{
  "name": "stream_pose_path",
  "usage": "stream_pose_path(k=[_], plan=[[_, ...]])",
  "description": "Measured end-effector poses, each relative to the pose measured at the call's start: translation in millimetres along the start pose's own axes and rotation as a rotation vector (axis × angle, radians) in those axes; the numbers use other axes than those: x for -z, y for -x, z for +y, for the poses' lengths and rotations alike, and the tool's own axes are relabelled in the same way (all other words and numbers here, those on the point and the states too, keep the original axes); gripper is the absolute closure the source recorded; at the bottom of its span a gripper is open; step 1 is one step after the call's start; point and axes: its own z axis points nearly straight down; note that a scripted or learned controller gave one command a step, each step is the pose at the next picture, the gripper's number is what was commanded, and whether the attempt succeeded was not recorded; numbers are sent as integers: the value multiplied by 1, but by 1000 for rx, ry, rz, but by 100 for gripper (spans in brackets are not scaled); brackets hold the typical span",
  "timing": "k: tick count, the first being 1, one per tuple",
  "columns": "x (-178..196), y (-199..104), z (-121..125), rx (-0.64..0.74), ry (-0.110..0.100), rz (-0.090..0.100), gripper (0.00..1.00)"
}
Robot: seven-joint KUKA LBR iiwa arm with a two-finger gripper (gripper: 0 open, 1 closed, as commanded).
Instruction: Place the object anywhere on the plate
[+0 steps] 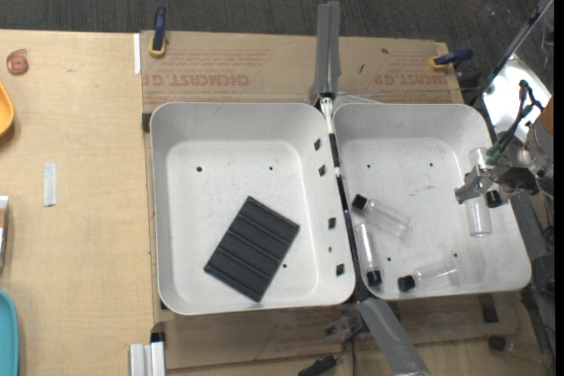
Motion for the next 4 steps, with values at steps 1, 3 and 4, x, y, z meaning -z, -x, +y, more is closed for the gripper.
stream_pose_path(k=[1, 3, 4], plan=[[-37, -82, 48, -77, -2, -1, 100], [43, -224, 136, -264, -1, -2, 100], [81, -273, 134, 212, 1, -2, 100]])
